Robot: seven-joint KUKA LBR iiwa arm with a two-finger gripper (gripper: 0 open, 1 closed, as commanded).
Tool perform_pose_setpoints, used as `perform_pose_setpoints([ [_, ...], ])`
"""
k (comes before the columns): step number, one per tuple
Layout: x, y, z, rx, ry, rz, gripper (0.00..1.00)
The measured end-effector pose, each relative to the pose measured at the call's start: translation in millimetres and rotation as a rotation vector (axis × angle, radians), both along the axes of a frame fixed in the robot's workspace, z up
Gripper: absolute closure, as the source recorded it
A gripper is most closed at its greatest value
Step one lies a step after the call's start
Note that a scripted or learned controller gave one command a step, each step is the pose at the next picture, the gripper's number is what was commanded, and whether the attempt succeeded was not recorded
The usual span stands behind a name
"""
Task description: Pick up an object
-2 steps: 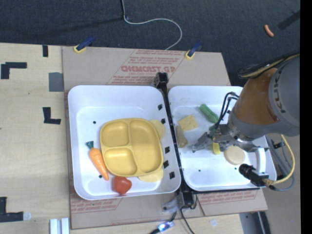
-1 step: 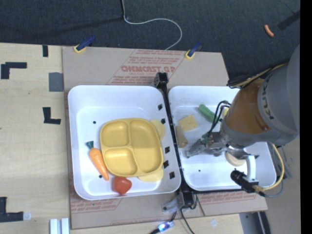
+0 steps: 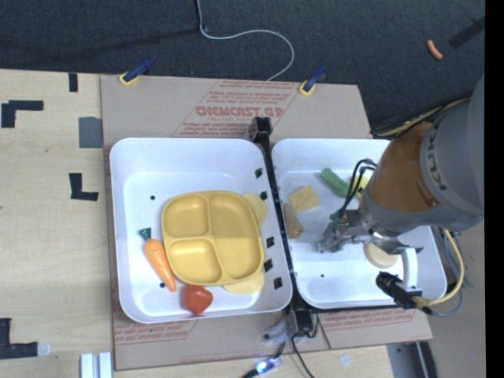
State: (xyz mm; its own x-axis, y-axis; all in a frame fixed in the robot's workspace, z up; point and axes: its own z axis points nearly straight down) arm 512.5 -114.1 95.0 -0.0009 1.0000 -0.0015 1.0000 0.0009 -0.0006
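My gripper [image 3: 331,239] hangs low in the right bin [image 3: 315,290], near its middle, under the grey arm with the orange band. A pale yellow block [image 3: 303,198] lies just up and left of it, with a small tan piece [image 3: 294,225] below that. A green object [image 3: 334,180] rests toward the bin's far side. In the left bin [image 3: 130,164] sit a yellow divided plate [image 3: 211,237], an orange carrot [image 3: 160,263] and a red tomato-like piece [image 3: 197,298]. I see nothing between the fingers.
A black divider [image 3: 272,203] separates the two bins. Cardboard [image 3: 236,109] lies under the bins, clipped at the back. A white cable [image 3: 244,34] loops over the dark cloth behind. The arm's bulk covers the right bin's right side.
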Motion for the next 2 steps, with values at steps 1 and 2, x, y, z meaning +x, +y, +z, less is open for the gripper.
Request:
perform_pose_setpoints([
  [1,-7.6,4.1,46.7,0.001,-0.002,0.000,1.00],
  [2,-10.3,7.1,88.9,0.002,-0.001,0.000,1.00],
])
